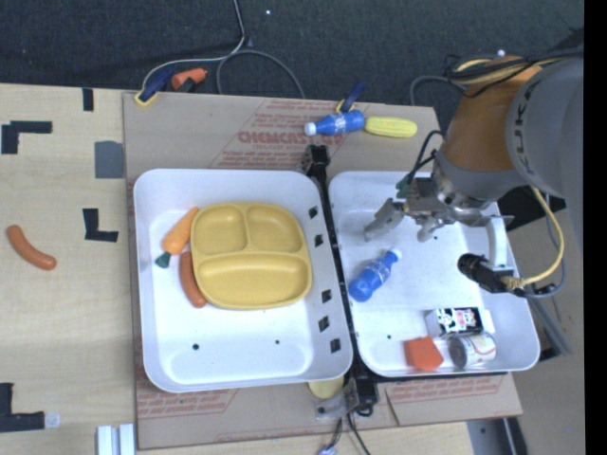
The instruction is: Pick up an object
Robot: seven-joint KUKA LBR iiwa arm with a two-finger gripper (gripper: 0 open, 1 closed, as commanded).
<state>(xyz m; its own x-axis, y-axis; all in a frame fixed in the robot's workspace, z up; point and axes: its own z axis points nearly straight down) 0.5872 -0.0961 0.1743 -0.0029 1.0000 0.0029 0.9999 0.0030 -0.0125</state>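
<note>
In the right bin [512,297] lie a blue bottle [373,275], an orange block [423,353], a small black and white box [460,320] and a grey can [471,349]. My gripper [408,222] hangs over the bin's far half, up and to the right of the blue bottle. Its fingers [384,218] are spread open with nothing between them. The left bin [237,354] holds a yellow divided plate [251,254], an orange carrot [178,230] and a brown sausage [193,281] beside it.
A black divider [327,254] runs between the bins. Behind the bins lie a blue clamp [334,124] and a yellow corn cob [391,127]. Another sausage [30,246] rests on the bench at far left. A black cable end [484,271] hangs by my wrist.
</note>
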